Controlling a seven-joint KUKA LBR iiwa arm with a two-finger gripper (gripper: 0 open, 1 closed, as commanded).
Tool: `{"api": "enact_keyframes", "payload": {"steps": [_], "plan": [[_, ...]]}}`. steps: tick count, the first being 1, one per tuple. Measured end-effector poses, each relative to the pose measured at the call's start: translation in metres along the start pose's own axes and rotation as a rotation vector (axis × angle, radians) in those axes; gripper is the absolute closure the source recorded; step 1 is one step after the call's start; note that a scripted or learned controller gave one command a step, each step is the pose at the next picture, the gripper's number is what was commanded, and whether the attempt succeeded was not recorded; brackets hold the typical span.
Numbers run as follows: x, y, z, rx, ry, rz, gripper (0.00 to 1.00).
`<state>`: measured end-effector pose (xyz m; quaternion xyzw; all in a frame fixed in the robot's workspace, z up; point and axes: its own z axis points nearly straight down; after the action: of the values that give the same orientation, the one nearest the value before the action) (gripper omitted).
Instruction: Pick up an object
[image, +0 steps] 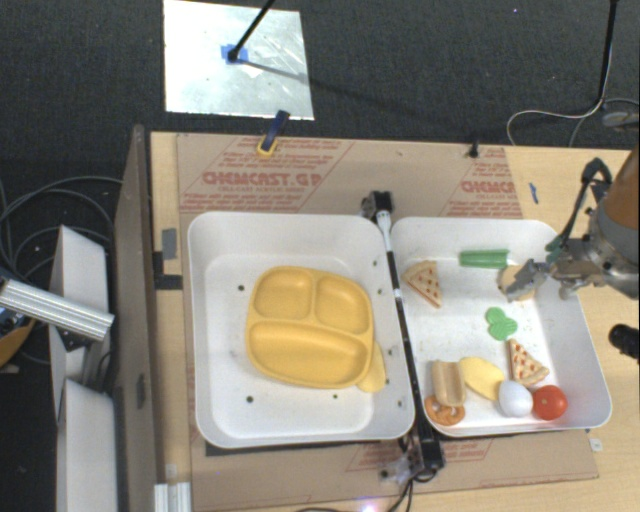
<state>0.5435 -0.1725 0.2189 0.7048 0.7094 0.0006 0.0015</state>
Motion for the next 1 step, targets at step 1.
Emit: {"api": "enact_keyframes", "payload": {"steps": [1], "plan": [[-0.0179,0.0335,0.0848,0.003,0.0,0.004,0.0]]}}
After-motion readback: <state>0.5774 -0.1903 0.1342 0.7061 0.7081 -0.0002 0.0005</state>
